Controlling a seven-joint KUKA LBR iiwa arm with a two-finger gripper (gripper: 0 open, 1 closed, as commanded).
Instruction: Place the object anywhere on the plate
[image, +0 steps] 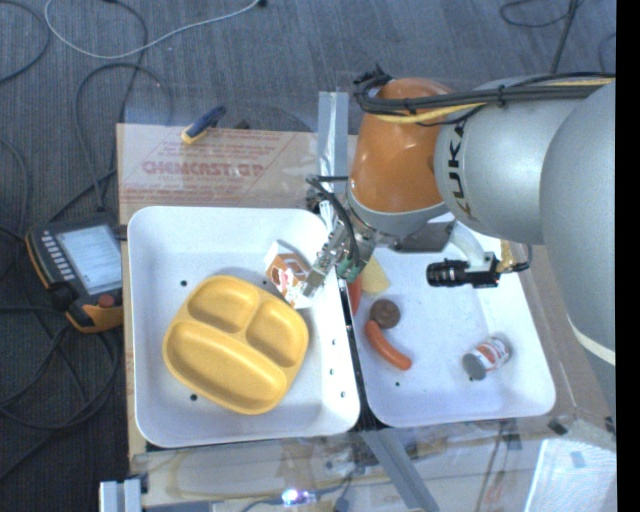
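The grey arm with its glossy orange band reaches in over the seam between two shallow white plastic bins, and its gripper (322, 268) hangs low over the upper right part of the left bin (150, 300). A small boxy packet (287, 274), white with an orange-red printed face, sits at the tips of the slim metal fingers, just beside the upper right rim of the plate (236, 343). The view does not settle whether the jaws pinch the packet or merely touch it, nor how wide they stand.

The plate is smooth yellow plastic with rounded corners, moulded into three compartments, and lies tilted in the left bin's middle.

In the right bin (520, 400) lie a glossy orange-red sausage (388, 346), a round brown disc (385, 314) just above it, a pale yellow wedge (374, 277) near the arm's wrist, and a small tin can (487, 357) with a red and white label, lying on its side, well apart from the others.

Behind the bins lies a flat cardboard sheet (210, 175) with red lettering.
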